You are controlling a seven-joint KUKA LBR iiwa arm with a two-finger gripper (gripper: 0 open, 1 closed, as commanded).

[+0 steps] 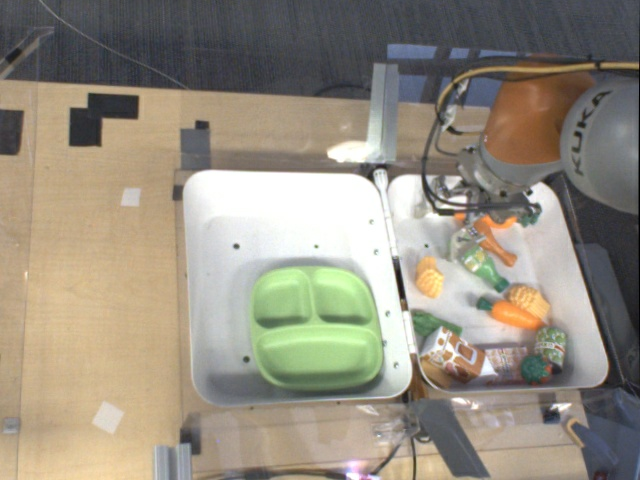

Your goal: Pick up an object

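Observation:
My gripper [484,218] hangs low over the far part of the right bin [584,298], under the orange-banded wrist. Directly below it lie an orange toy piece [497,245] and a green bottle-shaped toy [479,262]; the wrist hides whether the gripper touches them. A yellow corn-like piece [430,278] sits to the left. Toward the front are an orange carrot [517,315], a yellow textured fruit [528,295] and a green leafy piece [434,323]. A brown packet [455,356] lies at the front.
A green divided plate [316,328] lies in the left bin [230,218], toward its front. A round green toy [551,344] and a red-and-green one [536,369] sit in the right bin's front right corner. Cables loop above the wrist.

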